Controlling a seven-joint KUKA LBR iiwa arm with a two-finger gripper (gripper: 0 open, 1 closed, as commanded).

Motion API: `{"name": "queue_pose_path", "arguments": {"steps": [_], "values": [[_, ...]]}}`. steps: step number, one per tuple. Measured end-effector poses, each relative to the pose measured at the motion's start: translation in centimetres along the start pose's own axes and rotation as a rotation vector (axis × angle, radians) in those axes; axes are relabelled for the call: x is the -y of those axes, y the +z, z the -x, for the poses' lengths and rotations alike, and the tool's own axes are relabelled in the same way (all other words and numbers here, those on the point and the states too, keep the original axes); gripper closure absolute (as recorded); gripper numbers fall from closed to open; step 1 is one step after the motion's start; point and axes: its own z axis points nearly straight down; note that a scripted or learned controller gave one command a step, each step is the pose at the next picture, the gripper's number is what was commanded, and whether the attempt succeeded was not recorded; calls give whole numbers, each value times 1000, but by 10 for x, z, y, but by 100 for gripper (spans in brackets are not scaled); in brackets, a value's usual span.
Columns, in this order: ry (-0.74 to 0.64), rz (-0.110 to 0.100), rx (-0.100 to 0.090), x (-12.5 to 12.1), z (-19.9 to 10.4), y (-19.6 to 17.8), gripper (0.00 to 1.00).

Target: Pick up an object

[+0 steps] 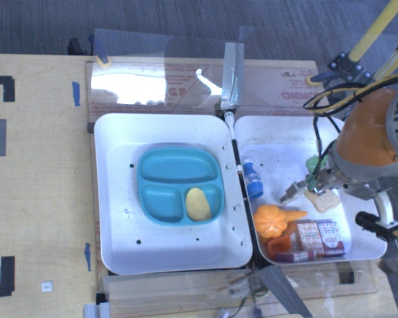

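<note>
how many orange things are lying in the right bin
2. An orange fruit-like toy lies at the right bin's near left, beside the divider. A carrot-like piece touches its right side, pointing toward the arm. More may be hidden beneath the arm.

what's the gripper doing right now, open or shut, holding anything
gripper: low in the right bin, above the orange toy; open or shut cannot be told, and nothing is seen between its fingers.

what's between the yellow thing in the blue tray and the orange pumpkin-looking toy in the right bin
In the camera view, the blue tray's rim, bare left-bin floor and the two bins' meeting walls lie between the yellow piece and the orange toy.
</note>
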Motion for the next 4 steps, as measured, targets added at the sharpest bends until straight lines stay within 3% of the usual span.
{"name": "queue_pose_path", "arguments": {"steps": [1, 2, 3, 4], "values": [[-4, 6, 6, 40, -45, 0, 0], [52, -10, -5, 43, -54, -8, 0], [55, -4, -1, 41, -53, -18, 100], [157, -6, -8, -13, -114, -195, 100]]}}
